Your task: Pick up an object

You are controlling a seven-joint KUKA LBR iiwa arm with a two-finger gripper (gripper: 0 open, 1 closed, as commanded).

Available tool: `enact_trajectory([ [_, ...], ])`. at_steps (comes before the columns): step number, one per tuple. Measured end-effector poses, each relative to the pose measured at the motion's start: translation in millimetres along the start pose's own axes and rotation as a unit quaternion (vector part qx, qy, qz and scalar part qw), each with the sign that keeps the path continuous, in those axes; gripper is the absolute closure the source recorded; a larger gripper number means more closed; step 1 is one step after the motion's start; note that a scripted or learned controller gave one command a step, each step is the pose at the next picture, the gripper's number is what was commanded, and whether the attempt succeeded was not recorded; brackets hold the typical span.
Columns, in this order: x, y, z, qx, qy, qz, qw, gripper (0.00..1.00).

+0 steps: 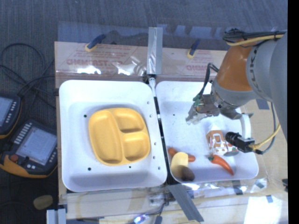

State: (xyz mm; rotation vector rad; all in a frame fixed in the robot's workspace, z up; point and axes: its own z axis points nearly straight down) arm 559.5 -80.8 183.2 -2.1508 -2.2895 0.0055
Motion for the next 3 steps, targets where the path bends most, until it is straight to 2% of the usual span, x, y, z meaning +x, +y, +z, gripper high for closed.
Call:
enact_trajectory([
  [1, -0.5, -0.2, 0.1, 0.000, -0.001, 0.000, 1.0000, 0.00],
  [2, -61.7, -23.5, 57.4, -0.005, -0.001, -0.050, 0.9988, 0.00],
  [3, -101.4, -49.6, 93.0, -0.007, 0.003, -0.159, 0.9873, 0.00],
])
